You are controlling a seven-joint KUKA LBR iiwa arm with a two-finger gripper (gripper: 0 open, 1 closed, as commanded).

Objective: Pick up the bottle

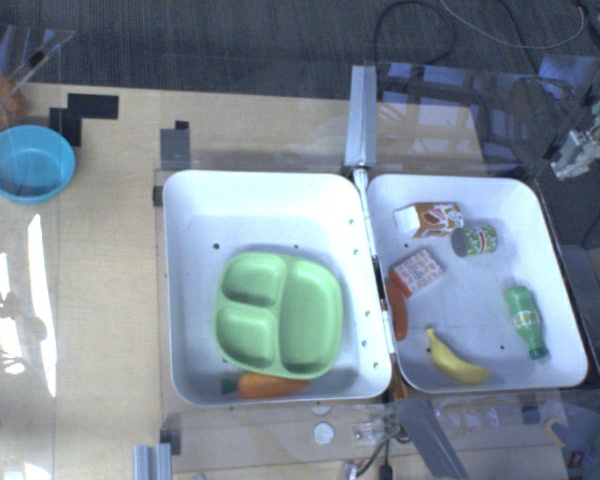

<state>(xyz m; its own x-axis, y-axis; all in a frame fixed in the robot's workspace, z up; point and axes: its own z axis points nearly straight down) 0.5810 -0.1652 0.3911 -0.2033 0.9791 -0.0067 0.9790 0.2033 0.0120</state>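
The bottle is green plastic with a green cap and lies on its side near the right wall of the right bin, cap toward the near edge. A pale piece that looks like my gripper hangs at the view's right edge, beyond the right bin's far right corner. It is well away from the bottle, and nothing shows between its tips.
The right bin also holds a banana, a red and white box, an orange carton, a small can and a red item. In the left bin lie a green divided plate and an orange carrot-like item. A blue bowl stands far left.
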